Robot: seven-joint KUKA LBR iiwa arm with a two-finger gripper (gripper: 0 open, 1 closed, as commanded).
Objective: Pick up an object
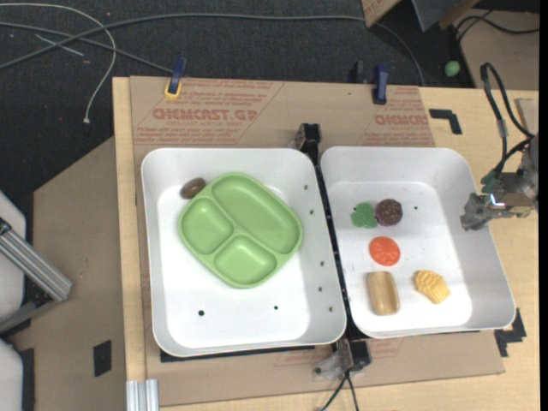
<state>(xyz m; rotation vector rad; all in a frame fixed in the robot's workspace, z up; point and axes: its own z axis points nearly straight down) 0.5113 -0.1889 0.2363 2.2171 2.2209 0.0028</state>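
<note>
The right bin (445,165) holds several small toy foods. A green leafy piece (364,216) lies beside a dark round piece (390,211). Below them sit a red-orange disc (384,251), a tan loaf-shaped piece (383,292) and a yellow piece (431,286). My gripper (478,211) hangs at the right rim of this bin, to the right of the foods and apart from all of them. Nothing shows in its grasp.
The left bin (167,306) carries a green divided plate (241,229) and a small brown piece (193,187) at its upper left. Blue clamps (176,77) (380,84) pin the cardboard at the back. Cables hang by the arm at the far right.
</note>
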